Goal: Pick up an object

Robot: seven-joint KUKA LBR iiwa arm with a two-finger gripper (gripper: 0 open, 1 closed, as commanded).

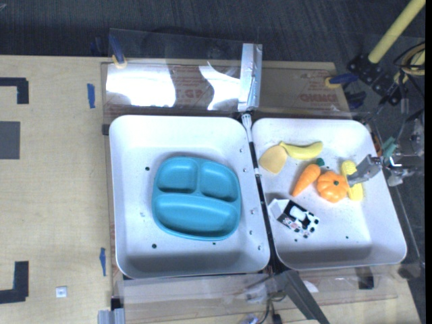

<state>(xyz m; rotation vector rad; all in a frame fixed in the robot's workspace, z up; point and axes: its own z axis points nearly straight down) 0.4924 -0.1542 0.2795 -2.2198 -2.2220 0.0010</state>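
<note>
Desk carries 2 white bins side by side. Left bin holds blue divided tray. Right bin holds toys — banana, carrot, orange pumpkin, black-and-white cow. Tool seen at right bin's right edge, beside yellow piece; jaw state cannot be told. Pumpkin judged nearest target — lies just left of tool; carrot's long axis slants up-right.

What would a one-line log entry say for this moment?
pincer: right bin's right edge | nearest: pumpkin | left bin: blue tray
</note>
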